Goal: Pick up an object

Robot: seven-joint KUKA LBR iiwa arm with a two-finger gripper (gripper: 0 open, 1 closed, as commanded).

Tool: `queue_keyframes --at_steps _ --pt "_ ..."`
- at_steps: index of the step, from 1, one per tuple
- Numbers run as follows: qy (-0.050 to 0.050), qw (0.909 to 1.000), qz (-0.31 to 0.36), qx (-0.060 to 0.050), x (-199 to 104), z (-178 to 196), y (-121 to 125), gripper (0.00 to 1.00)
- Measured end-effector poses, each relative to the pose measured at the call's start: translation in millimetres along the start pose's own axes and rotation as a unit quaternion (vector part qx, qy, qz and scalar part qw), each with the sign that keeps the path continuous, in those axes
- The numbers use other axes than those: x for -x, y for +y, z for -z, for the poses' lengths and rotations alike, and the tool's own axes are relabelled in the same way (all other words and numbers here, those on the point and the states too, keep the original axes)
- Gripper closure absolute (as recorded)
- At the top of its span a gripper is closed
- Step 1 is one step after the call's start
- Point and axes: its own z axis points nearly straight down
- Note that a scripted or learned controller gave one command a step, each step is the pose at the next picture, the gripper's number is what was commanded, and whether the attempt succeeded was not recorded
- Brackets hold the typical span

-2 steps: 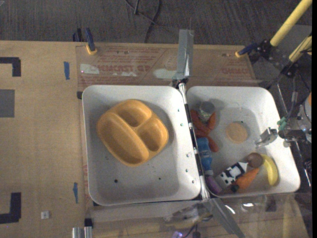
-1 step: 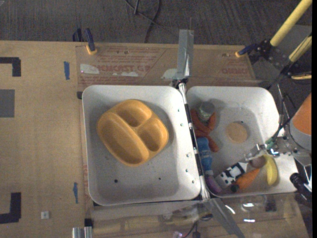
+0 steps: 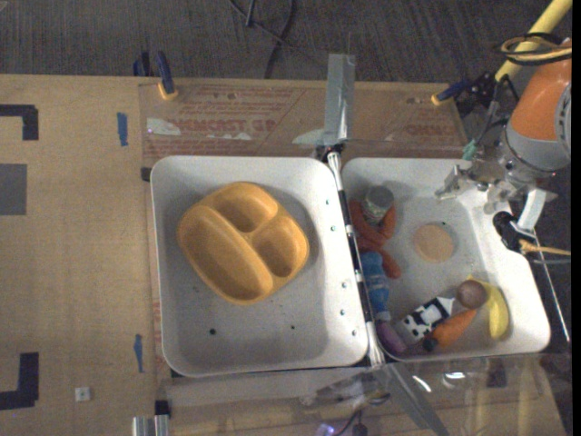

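The right bin (image 3: pixel 531 334) holds several small objects. A tan round disc (image 3: pixel 434 242) lies in its middle. Along the left wall are a grey cup (image 3: pixel 379 198), an orange-red toy (image 3: pixel 374 232) and a blue piece (image 3: pixel 372 277). At the front sit a black-and-white toy (image 3: pixel 425 317), a carrot (image 3: pixel 454 327), a brown ball (image 3: pixel 470 292), a banana (image 3: pixel 497 312) and a purple piece (image 3: pixel 391 338). My gripper (image 3: pixel 483 185) hangs over the bin's back right corner, right of the disc and apart from every object. Nothing shows in its grasp.
The left bin (image 3: pixel 172 334) carries a yellow divided plate (image 3: pixel 241 240) at its centre. A metal divider (image 3: pixel 338 107) stands behind the seam between the bins. Blue clamps (image 3: pixel 156 65) grip the bench's back edge.
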Motion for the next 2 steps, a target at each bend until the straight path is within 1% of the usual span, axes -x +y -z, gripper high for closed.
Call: queue_keyframes --at_steps 1,2 --pt "0.001 0.9996 -0.021 0.019 1 -15 -23 0.0" --pt "-0.002 0.9936 -0.113 0.0 13 178 -63 0.0"
